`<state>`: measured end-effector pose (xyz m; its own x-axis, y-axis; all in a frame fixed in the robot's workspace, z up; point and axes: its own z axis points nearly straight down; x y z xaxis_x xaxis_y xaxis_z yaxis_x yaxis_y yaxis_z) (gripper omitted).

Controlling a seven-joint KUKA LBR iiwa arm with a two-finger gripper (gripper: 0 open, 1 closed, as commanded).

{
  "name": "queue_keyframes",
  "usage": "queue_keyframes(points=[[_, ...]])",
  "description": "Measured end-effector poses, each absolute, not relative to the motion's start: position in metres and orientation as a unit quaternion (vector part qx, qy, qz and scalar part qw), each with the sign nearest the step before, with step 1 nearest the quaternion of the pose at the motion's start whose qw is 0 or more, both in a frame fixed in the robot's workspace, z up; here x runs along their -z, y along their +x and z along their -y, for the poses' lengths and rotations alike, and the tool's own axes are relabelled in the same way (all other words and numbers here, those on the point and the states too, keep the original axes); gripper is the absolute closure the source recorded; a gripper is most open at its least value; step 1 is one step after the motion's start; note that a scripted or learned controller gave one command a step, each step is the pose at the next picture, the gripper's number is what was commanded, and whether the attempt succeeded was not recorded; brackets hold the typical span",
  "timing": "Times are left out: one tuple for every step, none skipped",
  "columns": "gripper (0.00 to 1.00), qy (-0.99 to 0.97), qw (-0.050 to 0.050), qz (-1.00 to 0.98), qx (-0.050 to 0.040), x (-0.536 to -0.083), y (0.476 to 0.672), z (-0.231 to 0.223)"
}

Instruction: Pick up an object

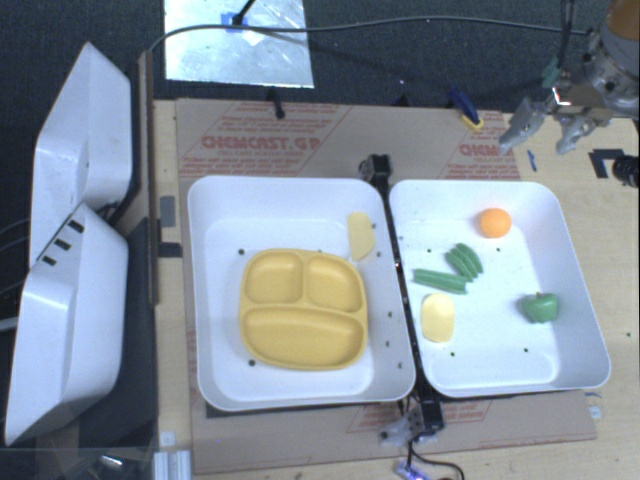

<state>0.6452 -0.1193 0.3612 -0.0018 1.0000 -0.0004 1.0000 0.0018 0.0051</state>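
Gripper [548, 131] of the arm sits at the far right of the camera view, above the bench beyond the far edge of the right bin [575, 298], well apart from everything in it. Its two fingers [522, 125] stand spread apart with nothing between them.

In the right bin, an orange ball [494, 222] lies near the far wall. Nearer and a little left of it rest two green pods: a short one [464, 260] and, just beside it on the near-left, a long one [439, 281], lying at a slant. A pale yellow piece [437, 318] lies just near of the long pod, close to the bin's left wall. A green pepper [540, 308] sits toward the right wall, apart from the rest.

In the left bin [215, 268], a yellow divided tray [302, 308] with three compartments lies flat in the middle. Another pale yellow slice [361, 236] lies beside the tray's far right corner, close to the bin's right wall.
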Motion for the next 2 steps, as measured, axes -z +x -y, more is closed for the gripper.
queue_keyframes(points=[[1.0, 0.706, 0.001, -0.708, -0.0009, -0.3696, 0.6452, 0.1196], [0.0, 0.706, 0.001, -0.708, -0.0006, -0.3693, 0.6451, 0.1196]])
